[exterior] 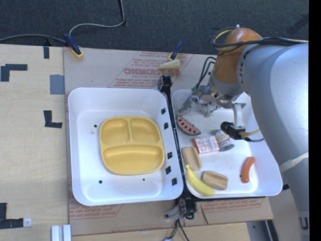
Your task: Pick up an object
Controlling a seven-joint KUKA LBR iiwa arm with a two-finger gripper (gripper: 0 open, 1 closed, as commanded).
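While gripper [203,102] hangs over right bin [266,182], finger state indiscernible: one watermelon slice [188,125] just at its 7 o'clock; one carton [206,144], one can [223,140], two buns [191,157], one banana [198,182], one sausage [246,169] toward 6; left bin [80,149], one yellow plate [132,145]

You see two shallow white plastic bins [80,149] side by side. One yellow three-compartment plate [132,145] lies in the nine o'clock bin. The three o'clock bin [261,185] holds one watermelon slice [188,126], one yellow banana [198,183], one orange-red sausage [247,169], two tan bread rolls [191,157], one red-and-white box [206,144] and one small can [224,140].
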